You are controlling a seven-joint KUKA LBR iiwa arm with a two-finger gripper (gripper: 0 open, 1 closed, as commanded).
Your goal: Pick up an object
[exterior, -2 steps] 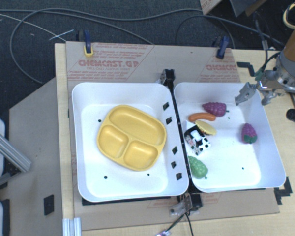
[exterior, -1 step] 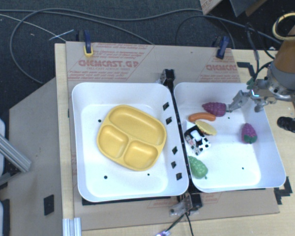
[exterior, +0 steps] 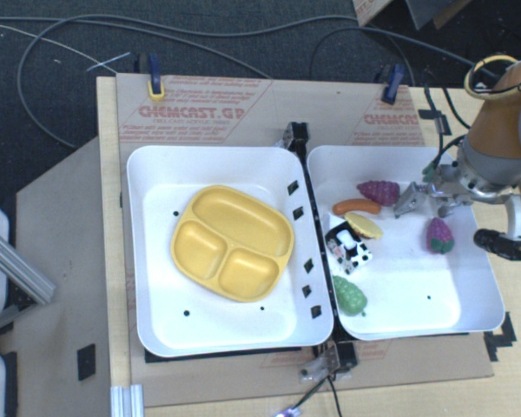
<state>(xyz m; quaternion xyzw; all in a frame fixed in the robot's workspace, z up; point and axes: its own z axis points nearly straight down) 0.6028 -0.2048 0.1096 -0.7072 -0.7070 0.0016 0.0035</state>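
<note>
The right bin (exterior: 469, 315) holds several small toys. A purple grape bunch (exterior: 379, 190) lies at the back, with an orange sausage-shaped piece (exterior: 356, 207) and a yellow piece (exterior: 364, 226) in front of it. A black-and-white toy (exterior: 349, 248) sits near the left wall and a green piece (exterior: 349, 296) lies at the front left. A magenta berry-like toy (exterior: 440, 235) rests toward the right. My gripper (exterior: 430, 205) hangs over the back right of this bin, just above the magenta toy and right of the grapes. Its fingers are spread open with nothing between them.
The left bin (exterior: 152, 320) holds a yellow divided plate (exterior: 233, 242). A black divider with clips (exterior: 306, 233) runs between the bins. The arm's grey body and orange band (exterior: 497, 120) reach in over the right bin's far right corner. Cables lie on the floor behind.
</note>
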